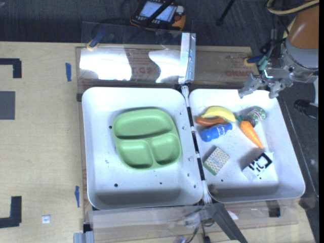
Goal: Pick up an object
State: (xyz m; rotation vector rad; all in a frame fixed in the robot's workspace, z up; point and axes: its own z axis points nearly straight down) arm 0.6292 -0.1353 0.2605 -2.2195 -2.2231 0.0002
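My gripper (261, 89) hangs above the far edge of the right bin (288, 181), near its back right corner. Its fingers stand apart with nothing between them. Below it in that bin lie a yellow banana (219, 113), an orange-red pepper-like piece (206, 121) tucked under the banana, a blue bottle (215, 131), an orange carrot (251, 133), a small green can (256, 115), a patterned flat packet (216, 160) and a black-and-white box (258, 165). The can and carrot are the closest to the gripper.
The left bin (96, 110) holds a green divided plate (147, 136). A clear plastic wall (131, 54) stands behind the bins, with a metal post (187, 57) at the seam. A tablet-like device (158, 14) lies behind it.
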